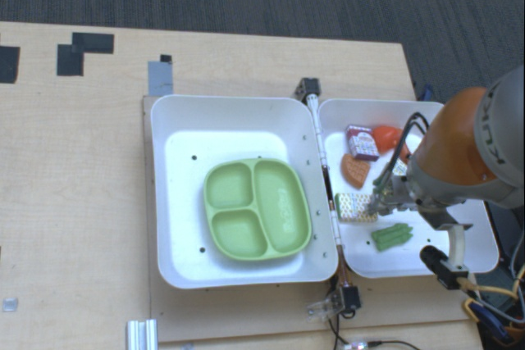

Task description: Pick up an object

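Whether the gripper was clenched or released could not be told as it hung low in the right bin, just beside a speckled packet. Nearest the camera in that bin lay a green pod, close by the gripper. Beyond the packet sat an orange piece, then a purple box beside a red piece. The left bin held a green divided plate.
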Robot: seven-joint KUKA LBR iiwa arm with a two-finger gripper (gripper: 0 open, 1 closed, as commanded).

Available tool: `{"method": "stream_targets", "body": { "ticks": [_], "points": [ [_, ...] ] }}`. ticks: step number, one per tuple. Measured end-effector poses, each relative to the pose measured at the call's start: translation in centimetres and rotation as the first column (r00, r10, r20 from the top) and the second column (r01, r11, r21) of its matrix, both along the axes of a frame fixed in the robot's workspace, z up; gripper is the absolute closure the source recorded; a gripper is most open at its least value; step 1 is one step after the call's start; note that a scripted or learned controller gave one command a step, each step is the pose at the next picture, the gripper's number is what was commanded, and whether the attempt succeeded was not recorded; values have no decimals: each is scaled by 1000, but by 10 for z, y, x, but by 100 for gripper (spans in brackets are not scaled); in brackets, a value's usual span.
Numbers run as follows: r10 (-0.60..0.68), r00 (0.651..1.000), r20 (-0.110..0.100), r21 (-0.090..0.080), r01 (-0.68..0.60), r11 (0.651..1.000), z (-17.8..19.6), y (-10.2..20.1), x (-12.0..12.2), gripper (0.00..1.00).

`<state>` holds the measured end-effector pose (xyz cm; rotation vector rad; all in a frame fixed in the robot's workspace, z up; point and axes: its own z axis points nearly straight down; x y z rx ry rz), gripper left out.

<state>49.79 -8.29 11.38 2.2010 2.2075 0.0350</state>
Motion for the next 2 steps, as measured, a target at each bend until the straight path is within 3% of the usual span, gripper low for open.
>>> {"method": "stream_targets", "body": {
  "ticks": [1, 2],
  "points": [
    [-1, 1000, 0, 0, 1, 1000, 0, 0, 0, 0],
    [-1, 1000, -13, 3, 1, 1000, -23, 2, -5, 0]
  ]
}}
